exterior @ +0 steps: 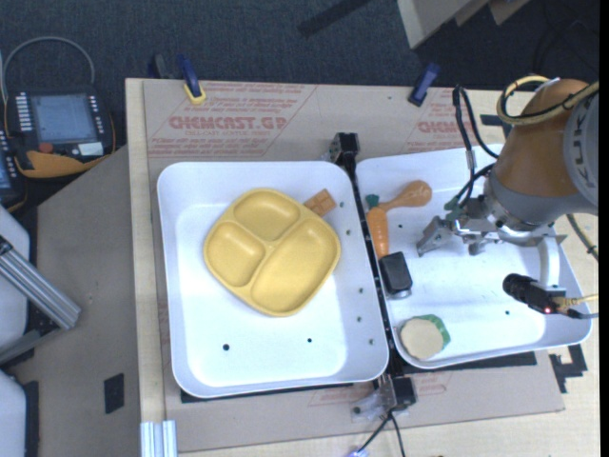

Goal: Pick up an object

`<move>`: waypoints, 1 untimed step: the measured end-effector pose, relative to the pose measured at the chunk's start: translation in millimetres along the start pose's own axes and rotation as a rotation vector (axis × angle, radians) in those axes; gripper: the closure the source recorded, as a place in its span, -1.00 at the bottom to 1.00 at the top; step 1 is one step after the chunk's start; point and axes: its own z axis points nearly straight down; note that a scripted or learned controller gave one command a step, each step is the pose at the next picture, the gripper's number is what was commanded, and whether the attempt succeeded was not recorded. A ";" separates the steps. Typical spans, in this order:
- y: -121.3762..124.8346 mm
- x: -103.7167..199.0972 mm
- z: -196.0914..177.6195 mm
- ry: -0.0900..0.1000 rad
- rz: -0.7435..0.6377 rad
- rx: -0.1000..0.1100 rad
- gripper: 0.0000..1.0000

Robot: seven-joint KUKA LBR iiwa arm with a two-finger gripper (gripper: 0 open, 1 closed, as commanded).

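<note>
The desk (238, 122) is a pale board printed with red lettering, clipped at its far edge by two blue clamps (193, 82), and it stands over a dark floor. Two white bins sit on it side by side, touching along a black seam. The left bin (190, 350) holds a yellow divided plate (271, 250), with a small brown block (320, 201) just at the plate's far right corner. In the right bin (476, 322), along its left wall, lie an orange carrot (378, 228), a black block (395, 274) just nearer than it, and a pale round piece with a green rim (423, 337) by the near left corner. A tan wooden spoon-like piece (407, 195) rests near the far wall.

The arm (547, 150) reaches in from the right over the right bin. Its tool (455, 233) hangs above the bin's middle, apart from the carrot and block; I cannot tell how its tips stand. A handheld pendant (57, 127) with a screen lies off the desk at the left.
</note>
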 end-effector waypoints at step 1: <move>2.4 -1.2 41.4 -0.004 0.000 -0.013 -1.00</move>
